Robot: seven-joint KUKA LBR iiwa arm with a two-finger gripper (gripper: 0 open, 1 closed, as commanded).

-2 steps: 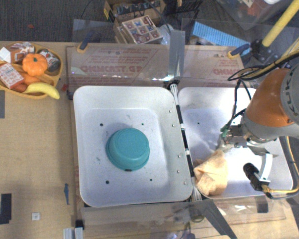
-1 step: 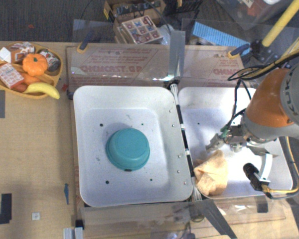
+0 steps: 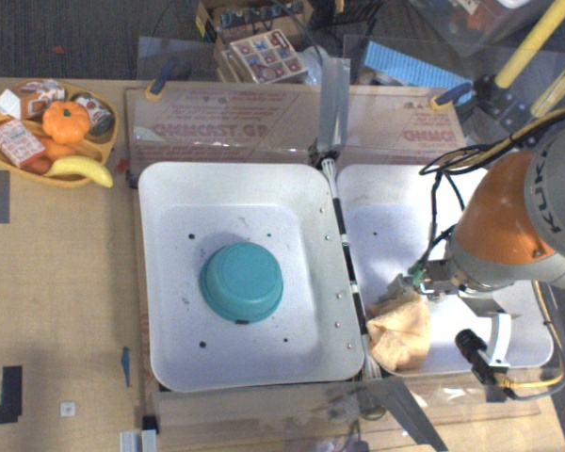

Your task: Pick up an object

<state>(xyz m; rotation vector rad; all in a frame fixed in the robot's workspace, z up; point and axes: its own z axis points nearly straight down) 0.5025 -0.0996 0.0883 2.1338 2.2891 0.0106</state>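
Left bin [image 3: 169,205]: teal bowl [image 3: 242,282], untouched; right bin [image 3: 377,196]: tan cloth [image 3: 402,335] at near left corner; gripper [image 3: 416,281] low beside cloth, grip state unclear; lift not yet evident

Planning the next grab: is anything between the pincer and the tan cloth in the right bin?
Nothing visible. The pincer sits right at the upper edge of the tan cloth in the right bin. The teal bowl lies apart in the left bin.
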